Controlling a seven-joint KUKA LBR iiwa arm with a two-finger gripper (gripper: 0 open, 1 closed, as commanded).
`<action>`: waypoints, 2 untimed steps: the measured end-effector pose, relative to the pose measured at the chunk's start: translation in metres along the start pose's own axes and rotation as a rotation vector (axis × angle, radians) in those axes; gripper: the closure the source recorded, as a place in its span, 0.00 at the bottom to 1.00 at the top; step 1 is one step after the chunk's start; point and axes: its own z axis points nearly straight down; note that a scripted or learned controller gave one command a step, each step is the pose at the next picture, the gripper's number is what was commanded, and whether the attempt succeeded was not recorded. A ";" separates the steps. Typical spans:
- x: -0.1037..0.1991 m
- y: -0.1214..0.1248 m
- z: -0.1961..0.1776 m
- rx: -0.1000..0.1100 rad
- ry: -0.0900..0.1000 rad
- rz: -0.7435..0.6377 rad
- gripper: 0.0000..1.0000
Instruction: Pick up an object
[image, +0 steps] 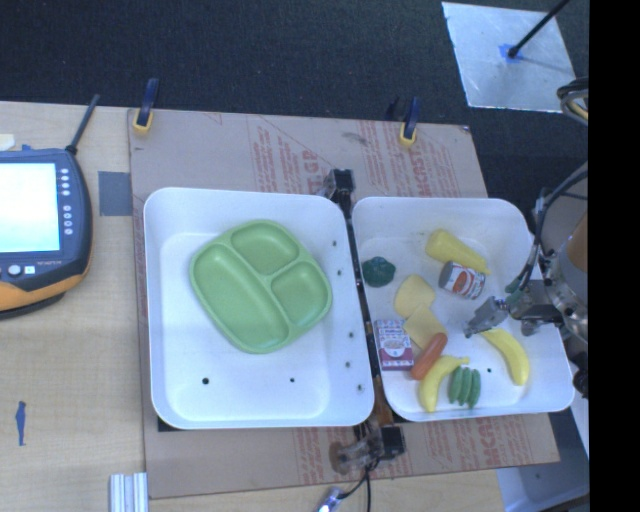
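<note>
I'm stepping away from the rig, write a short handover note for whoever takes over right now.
Gripper: low in the right bin, between the can and a banana. Nothing visible between its fingers; whether they are open or shut is unclear.
Objects: the can, two bananas, carrot, green beans, yellow blocks and a small box all lie in the right bin. The green divided plate sits in the left bin.
Done: nothing picked.
Left: grasp and lift one object.
</note>
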 end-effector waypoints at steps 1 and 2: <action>-0.004 0.090 0.096 0.000 -0.001 -0.001 0.00; 0.047 0.160 0.094 0.001 0.000 -0.001 0.00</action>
